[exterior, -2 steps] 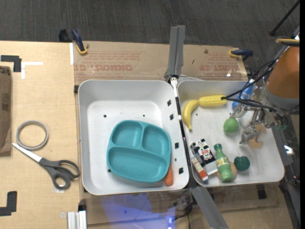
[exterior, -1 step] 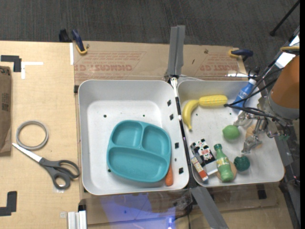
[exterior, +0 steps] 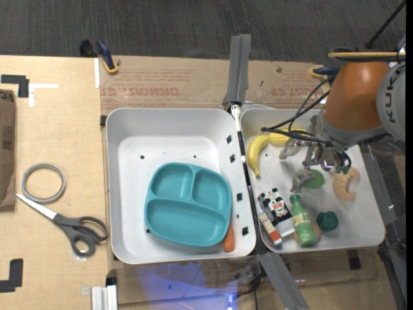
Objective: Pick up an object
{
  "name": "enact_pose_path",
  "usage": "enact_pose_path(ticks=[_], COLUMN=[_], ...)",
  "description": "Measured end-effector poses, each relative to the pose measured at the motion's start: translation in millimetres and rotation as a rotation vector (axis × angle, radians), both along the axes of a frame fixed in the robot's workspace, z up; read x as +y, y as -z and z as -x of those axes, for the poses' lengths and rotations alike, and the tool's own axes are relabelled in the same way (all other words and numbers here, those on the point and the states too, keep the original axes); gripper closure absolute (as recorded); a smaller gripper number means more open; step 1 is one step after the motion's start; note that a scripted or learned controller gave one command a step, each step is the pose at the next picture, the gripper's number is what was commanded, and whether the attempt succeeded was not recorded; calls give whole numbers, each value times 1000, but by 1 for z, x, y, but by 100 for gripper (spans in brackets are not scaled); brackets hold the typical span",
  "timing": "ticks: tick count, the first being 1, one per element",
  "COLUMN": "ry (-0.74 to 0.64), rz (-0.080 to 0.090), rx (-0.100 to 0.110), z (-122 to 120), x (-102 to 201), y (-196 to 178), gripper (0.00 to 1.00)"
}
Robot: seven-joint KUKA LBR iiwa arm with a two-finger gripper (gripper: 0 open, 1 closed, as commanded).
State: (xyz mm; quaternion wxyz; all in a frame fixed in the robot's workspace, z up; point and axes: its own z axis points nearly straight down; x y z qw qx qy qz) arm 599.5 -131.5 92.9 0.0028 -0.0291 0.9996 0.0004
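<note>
- The desk [exterior: 58, 250] is pale wood, with a brown cardboard sheet [exterior: 168, 86] laid over it toward 12 o'clock.
- Two shallow white bins sit side by side: the left bin [exterior: 122, 192] near the middle, the right bin [exterior: 368, 228] at 3 o'clock, their inner rims touching.
- A roll of tape [exterior: 43, 182] lies at 9 o'clock.
- Grey-handled scissors [exterior: 68, 225] lie just beside the roll, toward 8 o'clock.
- A brown paper bag [exterior: 6, 148] lies at the 9 o'clock edge.
- Black corner marks [exterior: 15, 82] sit at 10 o'clock and 7 o'clock.
</note>
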Motion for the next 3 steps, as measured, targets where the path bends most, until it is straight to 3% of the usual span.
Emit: enact_pose_path(ticks=[1, 2, 3], ry=[-91, 9, -52], rz=[2, 0, 1], rx=[3, 4, 2], z=[75, -39, 18], x=[-2, -1, -34], y=[1, -1, 0], gripper=[0, 0, 0])
